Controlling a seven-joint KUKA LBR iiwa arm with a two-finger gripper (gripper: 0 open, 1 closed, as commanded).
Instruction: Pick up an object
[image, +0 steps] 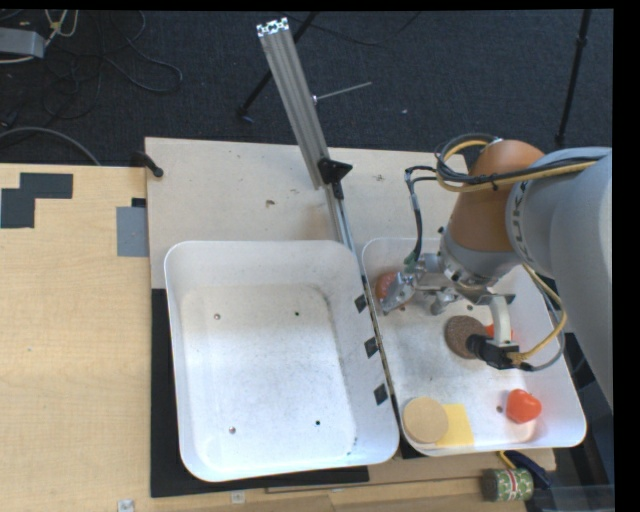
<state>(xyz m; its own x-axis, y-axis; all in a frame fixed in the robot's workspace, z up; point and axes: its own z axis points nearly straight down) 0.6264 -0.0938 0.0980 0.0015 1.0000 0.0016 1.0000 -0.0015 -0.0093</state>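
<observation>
The left bin (260, 350) is sitting bare of objects beside the right bin (560, 425). At that bin's far left corner the gripper (400, 290) is reaching low over a small reddish object (385, 287), seemingly touching it; whether it is grasping anything I cannot tell. The approach step seems to be underway; next it is needing a firm close and a straight lift. Nearer are lying a tan disc (425, 418), a yellow piece (458, 425), a brown disc (462, 335) and an orange-red object (521, 405). The pale bench (230, 195) is standing over dark carpet (150, 70).
</observation>
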